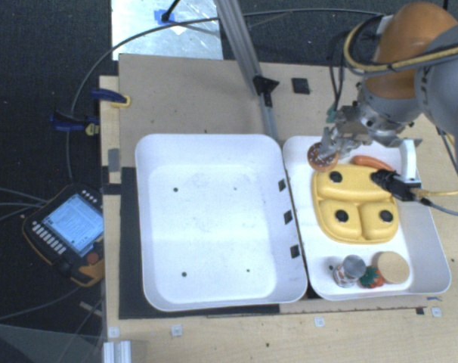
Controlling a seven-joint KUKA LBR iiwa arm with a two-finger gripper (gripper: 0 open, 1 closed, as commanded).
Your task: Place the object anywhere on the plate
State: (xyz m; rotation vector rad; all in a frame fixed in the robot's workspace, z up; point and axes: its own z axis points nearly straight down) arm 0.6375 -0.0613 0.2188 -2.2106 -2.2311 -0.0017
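Observation:
A yellow plate [355, 203] with three compartments lies in the right bin [433, 271]. My gripper [329, 148] hangs over the plate's far left corner, reaching in from the right. A small round brown object [318, 156] sits between its fingertips, just off the plate's far left edge. The gripper is shut on it. An orange carrot-like piece [373, 161] lies by the plate's far edge, under the wrist.
Near the right bin's front edge lie a grey cup [354, 265], a round tan disc [393, 267], a small red and green item [373, 280] and a small white piece [337, 275]. The left bin [214, 218] sits beside it. A grey pole [244, 44] slants across the back.

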